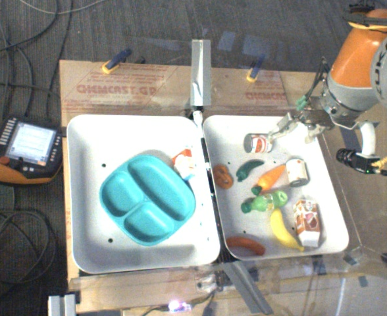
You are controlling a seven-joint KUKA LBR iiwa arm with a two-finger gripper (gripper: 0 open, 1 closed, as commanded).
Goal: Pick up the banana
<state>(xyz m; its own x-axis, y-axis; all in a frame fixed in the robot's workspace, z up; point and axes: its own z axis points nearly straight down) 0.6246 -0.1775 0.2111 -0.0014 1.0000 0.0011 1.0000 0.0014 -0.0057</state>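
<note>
Bench, 2 white bins: banana lower right w/ carton; gripper upper right, claw released, nothing held.

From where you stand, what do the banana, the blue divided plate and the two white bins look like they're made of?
The banana looks like moulded plastic toy food: uniform yellow, smooth, no spots. The blue divided plate seems plastic too, an even matte turquoise with soft rounded ridges. The left bin and right bin look like thin formed plastic, white with rounded corners, though coated metal can't be ruled out.
</note>
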